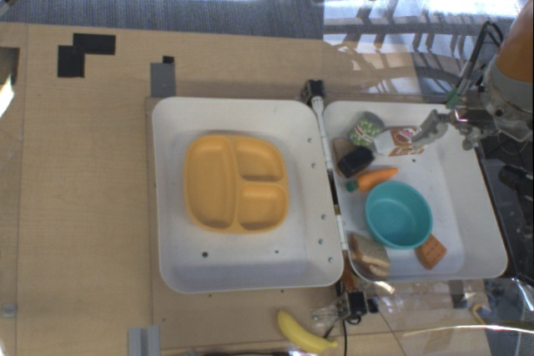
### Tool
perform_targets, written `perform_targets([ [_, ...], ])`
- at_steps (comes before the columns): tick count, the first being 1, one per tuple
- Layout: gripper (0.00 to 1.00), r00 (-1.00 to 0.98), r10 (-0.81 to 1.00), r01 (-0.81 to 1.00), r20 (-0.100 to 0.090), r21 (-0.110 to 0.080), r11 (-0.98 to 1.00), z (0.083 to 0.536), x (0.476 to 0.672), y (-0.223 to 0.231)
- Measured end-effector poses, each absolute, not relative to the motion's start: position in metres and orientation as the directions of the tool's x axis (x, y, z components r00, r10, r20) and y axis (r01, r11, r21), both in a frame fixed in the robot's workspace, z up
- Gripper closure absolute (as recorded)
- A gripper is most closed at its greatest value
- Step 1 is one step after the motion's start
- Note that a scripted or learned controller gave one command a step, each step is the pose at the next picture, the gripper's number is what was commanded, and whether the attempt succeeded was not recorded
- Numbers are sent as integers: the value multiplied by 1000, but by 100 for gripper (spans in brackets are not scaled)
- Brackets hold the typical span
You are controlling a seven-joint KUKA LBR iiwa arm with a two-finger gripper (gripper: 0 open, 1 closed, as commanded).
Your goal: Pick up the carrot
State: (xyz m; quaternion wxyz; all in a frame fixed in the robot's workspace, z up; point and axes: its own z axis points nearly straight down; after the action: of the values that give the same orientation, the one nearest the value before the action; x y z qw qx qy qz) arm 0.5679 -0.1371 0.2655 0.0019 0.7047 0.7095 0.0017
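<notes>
I see carrot [374,178] in right bin [467,213], between black block [356,160] and teal bowl [399,215], touching neither clearly | gripper [430,127] near bin's far edge, beside a small can [366,129], well apart from carrot | I can't tell its grip state | yellow tray [236,182] in left bin [179,204] | banana [302,332] on bench

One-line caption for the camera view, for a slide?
Hand hovers over the right bin, carrot lying beside the teal bowl; yellow plate in left bin.
</notes>
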Motion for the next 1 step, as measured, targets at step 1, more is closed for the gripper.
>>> perform_targets([
  [1,0,24,1000,1000,5,-9,-24,168,532,-104],
])
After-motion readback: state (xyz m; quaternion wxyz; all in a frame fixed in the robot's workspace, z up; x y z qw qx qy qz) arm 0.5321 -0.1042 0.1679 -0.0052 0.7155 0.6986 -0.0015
